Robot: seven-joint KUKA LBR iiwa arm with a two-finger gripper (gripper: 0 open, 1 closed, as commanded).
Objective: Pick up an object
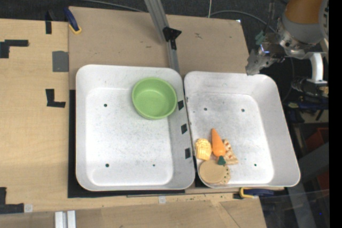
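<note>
A small orange plastic carrot (217, 143) is seen in the right shallow white bin (267, 115), near its front-left corner, its long axis roughly front-to-back, green end apparently toward the front. A yellow corn piece (203, 149) lies just beside it. The end effector (253, 65) hangs over the bin's back rim; its opening cannot be told.

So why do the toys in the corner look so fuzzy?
In the camera view the picture is soft all over, so the carrot and the small pieces beside it smear together; the green bowl stays readable because it is big and plain; the gripper is dim and blurry against the dark floor.
</note>
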